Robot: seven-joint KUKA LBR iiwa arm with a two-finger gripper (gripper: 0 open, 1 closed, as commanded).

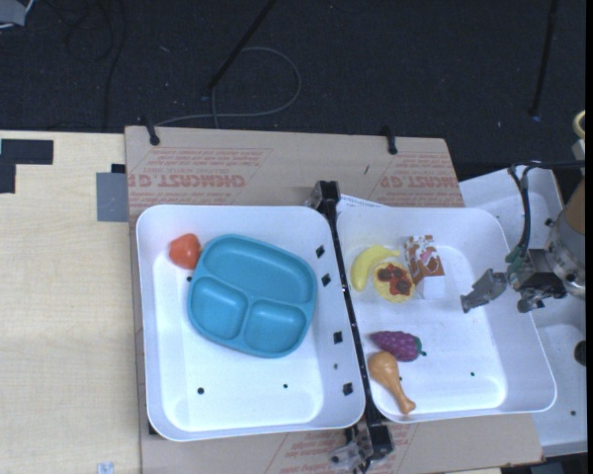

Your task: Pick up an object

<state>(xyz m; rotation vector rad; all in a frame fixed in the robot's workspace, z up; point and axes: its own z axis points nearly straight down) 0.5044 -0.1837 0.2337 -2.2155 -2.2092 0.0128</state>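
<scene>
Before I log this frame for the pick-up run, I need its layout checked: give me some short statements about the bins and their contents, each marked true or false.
1. The blue three-compartment plastic tray lies in the left white bin. True.
2. The small orange-red round fruit sits inside one of the tray's compartments. False: it lies on the bin floor beside the tray's upper left corner.
3. The purple toy grape bunch lies in the right white bin. True.
4. The tan toy chicken drumstick is in the gripper. False: it lies on the bin floor, near the divider.
5. The yellow toy banana is in the left bin. False: right bin.
</scene>
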